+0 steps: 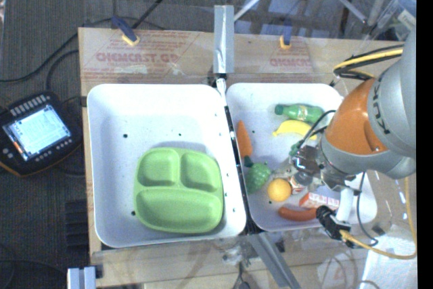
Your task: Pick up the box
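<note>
Wooden surface [101,68] carries two white bins side by side. Left bin [108,145] has a green divided tray [179,191]. Arm [369,128] reaches over right bin [260,95]; jaws [306,169] sit low among the items, can't tell their state. Box [321,199], white and red, lies just below them, above a sausage [298,214] and beside an orange [279,190]
</note>
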`<control>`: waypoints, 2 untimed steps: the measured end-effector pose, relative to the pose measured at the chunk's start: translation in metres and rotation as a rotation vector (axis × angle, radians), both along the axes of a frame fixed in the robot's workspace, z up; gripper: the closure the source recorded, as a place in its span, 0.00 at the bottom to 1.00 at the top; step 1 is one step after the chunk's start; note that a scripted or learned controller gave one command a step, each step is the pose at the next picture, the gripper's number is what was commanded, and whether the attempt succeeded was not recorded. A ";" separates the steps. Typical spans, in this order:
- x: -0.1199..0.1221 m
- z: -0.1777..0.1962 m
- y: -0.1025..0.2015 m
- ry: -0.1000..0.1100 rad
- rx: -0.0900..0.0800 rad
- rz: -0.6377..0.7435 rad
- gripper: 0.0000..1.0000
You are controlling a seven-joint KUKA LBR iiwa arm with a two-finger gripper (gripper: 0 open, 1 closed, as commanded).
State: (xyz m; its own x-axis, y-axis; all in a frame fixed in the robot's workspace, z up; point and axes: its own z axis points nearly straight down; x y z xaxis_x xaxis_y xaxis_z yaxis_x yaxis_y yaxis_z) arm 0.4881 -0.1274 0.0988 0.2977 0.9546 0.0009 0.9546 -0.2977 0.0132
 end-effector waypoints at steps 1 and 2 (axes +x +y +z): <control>-0.002 0.179 0.032 0.015 -0.001 0.100 1.00; 0.025 0.120 0.089 0.019 0.002 0.070 1.00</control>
State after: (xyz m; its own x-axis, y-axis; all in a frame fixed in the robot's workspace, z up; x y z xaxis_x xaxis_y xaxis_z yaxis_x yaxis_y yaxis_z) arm 0.5133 -0.0386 0.2187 0.2298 0.9732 -0.0022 0.9732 -0.2298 -0.0053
